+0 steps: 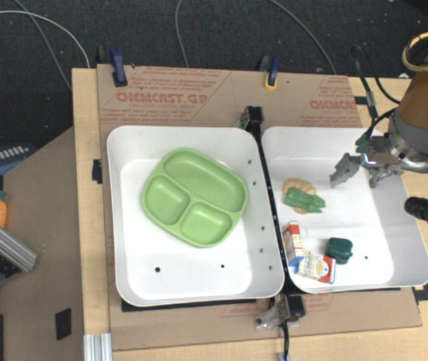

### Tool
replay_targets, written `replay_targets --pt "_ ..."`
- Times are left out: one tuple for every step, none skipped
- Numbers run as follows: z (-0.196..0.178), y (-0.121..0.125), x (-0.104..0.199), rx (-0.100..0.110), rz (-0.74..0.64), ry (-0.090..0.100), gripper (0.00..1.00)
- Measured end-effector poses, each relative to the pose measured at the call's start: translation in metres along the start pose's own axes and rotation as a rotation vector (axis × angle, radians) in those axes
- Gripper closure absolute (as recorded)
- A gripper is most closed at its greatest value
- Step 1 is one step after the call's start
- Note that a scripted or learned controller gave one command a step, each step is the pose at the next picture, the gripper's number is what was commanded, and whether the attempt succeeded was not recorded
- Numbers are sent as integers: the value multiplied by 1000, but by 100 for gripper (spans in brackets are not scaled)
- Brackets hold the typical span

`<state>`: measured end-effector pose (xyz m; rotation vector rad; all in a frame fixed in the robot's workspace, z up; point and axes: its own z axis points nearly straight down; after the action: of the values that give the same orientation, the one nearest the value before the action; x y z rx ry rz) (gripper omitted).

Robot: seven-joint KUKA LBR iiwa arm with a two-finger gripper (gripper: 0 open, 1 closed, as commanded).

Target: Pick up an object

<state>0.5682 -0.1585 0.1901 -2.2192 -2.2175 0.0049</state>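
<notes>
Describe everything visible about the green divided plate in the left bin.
The green divided plate is light green, smooth and faintly glossy, like moulded plastic. It is a rounded rectangle with three hollows: one long compartment along its far side and two smaller ones nearer the camera, parted by raised ridges. It lies flat, right way up, turned at a slant to the bin's walls. It sits about mid-floor of the left bin, slightly toward the far side, resting on the white floor. Nothing lies in it, and nothing else touches it.
</notes>
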Motion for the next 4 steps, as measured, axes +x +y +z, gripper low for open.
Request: replay_targets --pt "-3 1 0 -6 -1 -1 0" --pt "60 1 -1 -1 -1 0 0" --pt "108 1 -1 -2 -1 0 0" --pt "94 2 -1 -7 -1 -1 100"
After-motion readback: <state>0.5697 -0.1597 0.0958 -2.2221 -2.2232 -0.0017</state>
